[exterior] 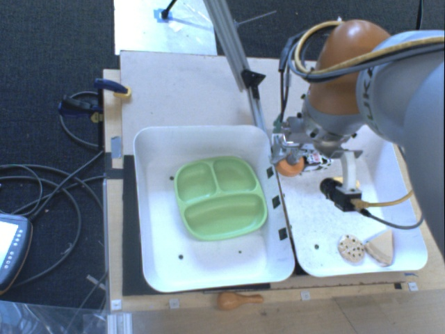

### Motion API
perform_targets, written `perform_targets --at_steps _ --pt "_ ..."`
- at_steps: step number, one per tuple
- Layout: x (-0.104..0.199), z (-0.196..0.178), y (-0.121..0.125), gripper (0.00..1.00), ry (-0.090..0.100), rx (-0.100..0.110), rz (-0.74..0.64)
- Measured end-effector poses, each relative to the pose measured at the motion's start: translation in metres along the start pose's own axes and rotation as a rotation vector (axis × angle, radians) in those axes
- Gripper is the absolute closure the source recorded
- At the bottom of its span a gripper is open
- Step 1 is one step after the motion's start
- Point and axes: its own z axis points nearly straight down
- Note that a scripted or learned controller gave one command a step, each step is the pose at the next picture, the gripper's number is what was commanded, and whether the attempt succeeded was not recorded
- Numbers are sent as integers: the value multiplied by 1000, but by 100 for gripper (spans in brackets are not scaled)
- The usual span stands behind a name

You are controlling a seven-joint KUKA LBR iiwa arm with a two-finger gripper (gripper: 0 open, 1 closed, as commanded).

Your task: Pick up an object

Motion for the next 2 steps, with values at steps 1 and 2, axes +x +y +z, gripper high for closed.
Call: perform_targets --at_steps 1,2 --pt "56 -11 12 100 1 -1 -1" --pt "51 -11 12 0 -3 1 4"
